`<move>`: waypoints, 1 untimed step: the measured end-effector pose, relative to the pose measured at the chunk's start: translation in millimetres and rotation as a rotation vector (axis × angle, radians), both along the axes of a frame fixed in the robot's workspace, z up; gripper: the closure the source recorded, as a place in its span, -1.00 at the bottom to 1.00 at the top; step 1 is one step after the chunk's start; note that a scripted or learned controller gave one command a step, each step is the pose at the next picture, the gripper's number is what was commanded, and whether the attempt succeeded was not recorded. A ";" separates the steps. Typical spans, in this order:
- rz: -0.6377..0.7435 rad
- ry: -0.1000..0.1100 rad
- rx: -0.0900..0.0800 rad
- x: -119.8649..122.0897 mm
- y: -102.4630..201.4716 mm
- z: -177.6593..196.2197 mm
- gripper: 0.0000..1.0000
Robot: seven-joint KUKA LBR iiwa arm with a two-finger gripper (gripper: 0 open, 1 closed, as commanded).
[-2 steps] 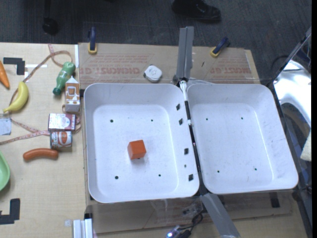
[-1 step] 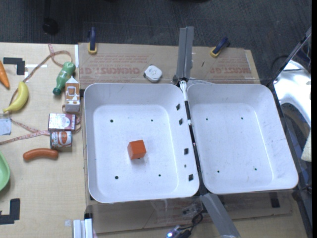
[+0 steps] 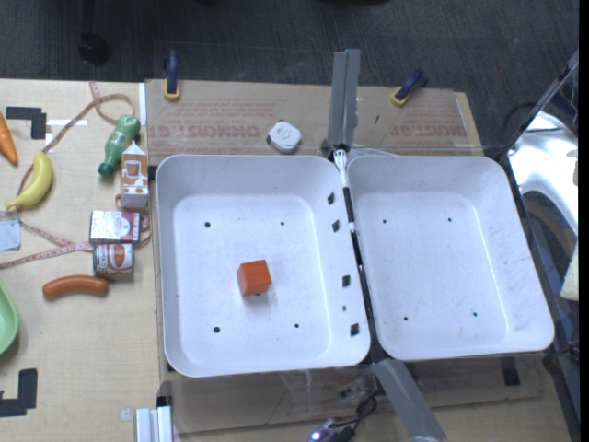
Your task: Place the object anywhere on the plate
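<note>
An orange block point(image 3: 254, 277) lies near the middle of the left bin point(image 3: 184, 339), touching nothing else. The arm point(image 3: 545, 159) sits past the right edge of the right bin point(image 3: 515, 330); I cannot tell whether its gripper is apart or together

A small orange cube point(image 3: 254, 277) sits on the floor of the left white bin point(image 3: 184, 339), a little below and left of the bin's middle. It rests flat on one face, turned slightly so its edges run at a small angle to the bin walls. Its top face looks lighter orange, its front side darker. It stands apart from every wall, touching nothing else.
</note>
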State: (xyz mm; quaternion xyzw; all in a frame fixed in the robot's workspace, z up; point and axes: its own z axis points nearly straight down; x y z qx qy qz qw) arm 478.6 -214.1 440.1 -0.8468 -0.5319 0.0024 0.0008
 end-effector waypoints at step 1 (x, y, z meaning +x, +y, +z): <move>-0.004 0.000 0.000 -0.2 0.2 0.0 1.00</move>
